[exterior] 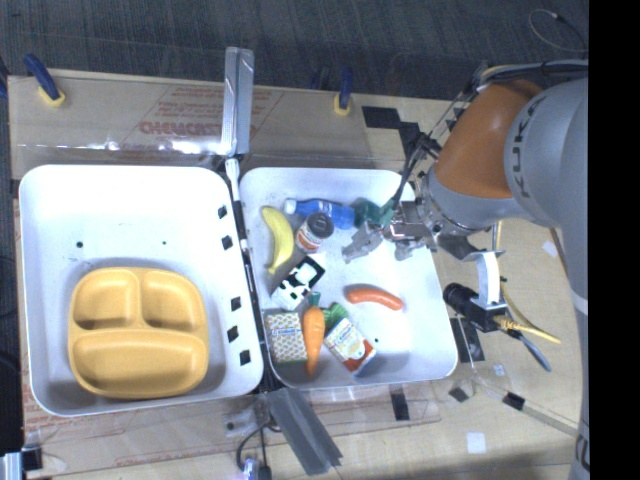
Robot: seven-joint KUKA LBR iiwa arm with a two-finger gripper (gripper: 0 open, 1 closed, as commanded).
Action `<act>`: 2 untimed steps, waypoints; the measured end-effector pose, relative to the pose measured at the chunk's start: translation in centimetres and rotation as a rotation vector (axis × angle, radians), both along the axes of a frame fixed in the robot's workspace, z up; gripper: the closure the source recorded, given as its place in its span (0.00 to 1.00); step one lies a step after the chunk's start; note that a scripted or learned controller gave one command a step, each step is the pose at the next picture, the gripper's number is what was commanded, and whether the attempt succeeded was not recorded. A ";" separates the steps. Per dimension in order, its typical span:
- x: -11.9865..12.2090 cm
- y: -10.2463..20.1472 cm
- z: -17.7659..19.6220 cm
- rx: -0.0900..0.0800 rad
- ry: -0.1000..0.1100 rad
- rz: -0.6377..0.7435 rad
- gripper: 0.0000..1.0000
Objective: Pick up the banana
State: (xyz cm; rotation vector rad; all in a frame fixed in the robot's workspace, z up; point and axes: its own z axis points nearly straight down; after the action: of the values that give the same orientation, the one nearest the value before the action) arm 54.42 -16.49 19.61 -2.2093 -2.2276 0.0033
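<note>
Nearest the camera, bottom of the right bin (pixel 425 363): a small carton (pixel 349 345) with green and red print, a carrot (pixel 313 339) lying lengthwise, and a flat patterned packet (pixel 286 337) just left of the carrot, touching it.

Left bin (pixel 40 268) holds a yellow divided tray (pixel 138 330), three compartments, sitting toward the near-left corner.

Mid right bin: an orange-red sausage (pixel 373 297) lies on bare floor, apart from the rest. A black-and-white cube (pixel 298 281) sits left of it, just below the banana.

Banana (pixel 279 238): lying in the right bin's left half, close to the dividing wall, curved, long axis running roughly near-to-far. Its lower tip is at the black-and-white cube. A small bottle (pixel 313 233) with a dark cap is just beside it on the right, and a blue item (pixel 325 211) lies past that.

Gripper (pixel 372 240): over the right bin's far-right area, well apart from the banana. Fingers look spread, nothing between them, so released. A teal object (pixel 372 211) sits right by it.

Arm (pixel 500 158), grey with orange band, comes in from the right.
</note>
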 end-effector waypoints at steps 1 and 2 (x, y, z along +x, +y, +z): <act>5.9 4.2 -4.0 -0.001 -0.001 -0.066 0.00; 8.8 6.6 -9.2 -0.010 -0.023 0.120 0.00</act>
State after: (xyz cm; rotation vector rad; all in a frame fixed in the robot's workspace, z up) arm 63.25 -9.87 10.43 -2.0868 -2.3741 -0.0101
